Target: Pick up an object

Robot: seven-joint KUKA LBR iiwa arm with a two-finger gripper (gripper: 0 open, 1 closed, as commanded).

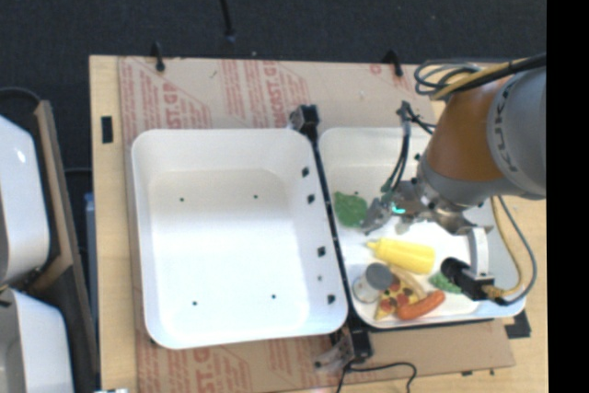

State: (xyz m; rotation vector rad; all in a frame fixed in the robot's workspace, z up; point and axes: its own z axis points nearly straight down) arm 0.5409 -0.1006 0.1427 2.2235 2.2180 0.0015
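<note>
Hand [386, 214] is what I check first: it hangs low over the right bin [368, 141], near that bin's middle, with my orange-banded wrist rising away toward two o'clock. Whether it is parted or closed I cannot tell from this slant (the wrist and cabling crowd it), and I see nothing gripped in it.

Any piece here would serve. The nearest is the green piece [350, 209], which lies at nine o'clock from my hand, just beside it and close to the wall between the two bins. I cannot say whether the hand touches it. It is a rumpled shape with no clear long axis.

A yellow piece [403, 255] lies at about five o'clock from the hand, near but apart. Its long axis runs close to the nine-to-three line, with the right end tipped a little toward four. Past it, toward six o'clock, sit a grey round piece [376, 276] and an orange-red piece [419, 306] against the near rim, and small bits are crowded between them.

I judge that the next move turns on the offset toward nine o'clock: a short slide that way would put me over the green piece, though the dividing wall leaves little room on its far side. For the yellow piece I would have to close across its narrow width. The left bin [230, 235] holds nothing for me to pick.
</note>
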